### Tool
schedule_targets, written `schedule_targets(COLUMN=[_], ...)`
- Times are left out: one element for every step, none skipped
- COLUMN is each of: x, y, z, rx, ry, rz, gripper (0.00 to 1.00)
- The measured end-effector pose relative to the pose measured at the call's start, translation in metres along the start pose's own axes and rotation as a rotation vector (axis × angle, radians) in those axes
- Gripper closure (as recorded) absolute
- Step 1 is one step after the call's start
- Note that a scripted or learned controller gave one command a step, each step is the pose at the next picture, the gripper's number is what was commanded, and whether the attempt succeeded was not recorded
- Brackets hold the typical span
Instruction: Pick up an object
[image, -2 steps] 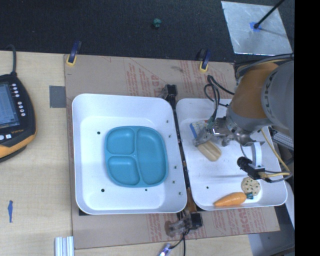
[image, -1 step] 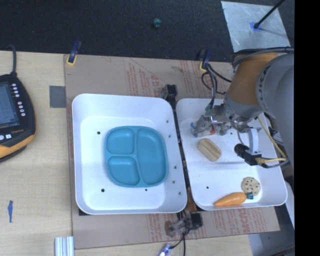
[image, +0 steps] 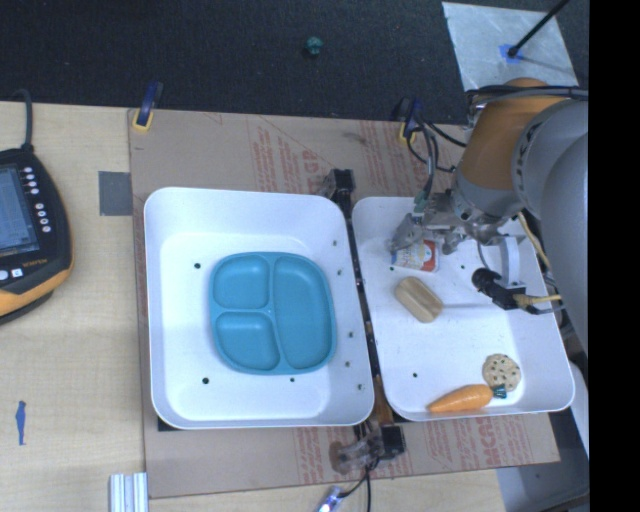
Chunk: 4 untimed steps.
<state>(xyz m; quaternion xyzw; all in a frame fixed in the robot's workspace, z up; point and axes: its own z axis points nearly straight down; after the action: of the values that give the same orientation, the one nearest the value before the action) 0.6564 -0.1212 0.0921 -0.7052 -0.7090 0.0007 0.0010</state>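
1. The grey arm (image: 545, 160) is reaching in from the right, and its orange band (image: 500, 140) is showing above the wrist.
2. The gripper (image: 425, 232) is hanging over the far left corner of the right bin (image: 450, 350).
3. A small white-and-red packet (image: 422, 259) is sitting right under the gripper, touching it or just below; I cannot tell which.
4. Clenched or released? The view is not showing it, so I cannot tell, nor whether the packet is being grasped.
5. A tan bread roll (image: 418, 299) is lying just beside the packet, nearer the camera.
6. A round cookie (image: 501, 372) and an orange carrot (image: 461, 401) are resting close together at the bin's near edge, well apart from the gripper.
7. In the left bin (image: 180, 300), a blue divided plate (image: 272, 312) is sitting flat in the middle.
8. A control pendant (image: 25, 230) is lying on the bench at far left.
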Motion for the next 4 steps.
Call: schedule_targets(x=[0.008,0.009,0.004,0.003], y=[-0.059,-0.031,-0.076,-0.076], z=[0.001,0.0,0.001,-0.01], rx=[0.003,0.0,0.002,0.005], ry=[-0.002,-0.001,-0.002,-0.003], rz=[0.001,0.001,-0.001,-0.002], gripper=[0.0,0.0,0.0,1.0])
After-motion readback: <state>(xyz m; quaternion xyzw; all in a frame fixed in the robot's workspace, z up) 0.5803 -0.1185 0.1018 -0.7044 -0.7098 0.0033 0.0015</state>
